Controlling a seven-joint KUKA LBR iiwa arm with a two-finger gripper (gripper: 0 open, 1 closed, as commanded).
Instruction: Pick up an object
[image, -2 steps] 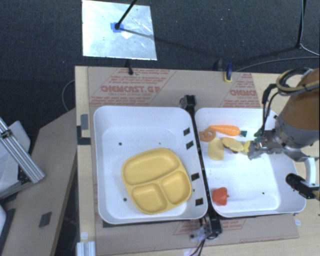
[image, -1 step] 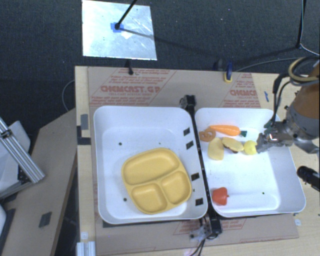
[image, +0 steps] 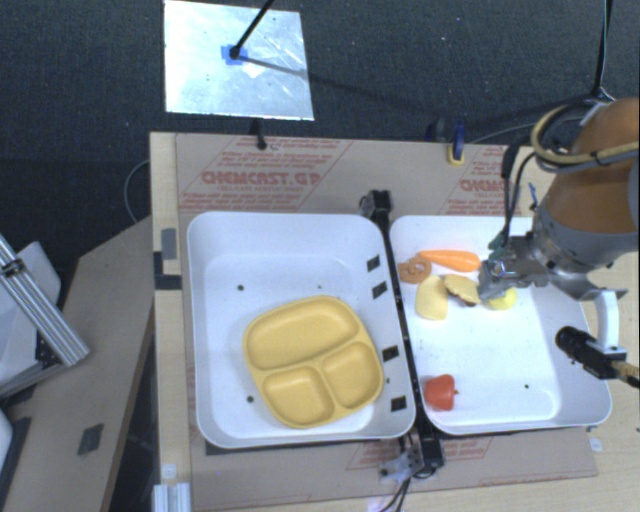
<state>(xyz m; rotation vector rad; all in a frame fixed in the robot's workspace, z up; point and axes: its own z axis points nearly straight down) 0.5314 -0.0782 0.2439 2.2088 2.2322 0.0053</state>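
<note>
several foods are clustered beside the jaws (image: 497, 281), lowered onto a yellow piece (image: 503, 298) for picking; whether they are closed cannot be told.

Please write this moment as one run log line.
gripper low in right bin | over yellow piece | carrot beside | yellow tray left bin

I see open floor across the lower middle of the right bin (image: 575, 405), broken by a red piece (image: 440, 391) at lower left, while its upper part is crowded by the carrot (image: 451, 260), pale slices (image: 432, 298) and my tool (image: 497, 282), and a yellow tray (image: 313, 359) fills most of the left bin (image: 215, 260).
</note>
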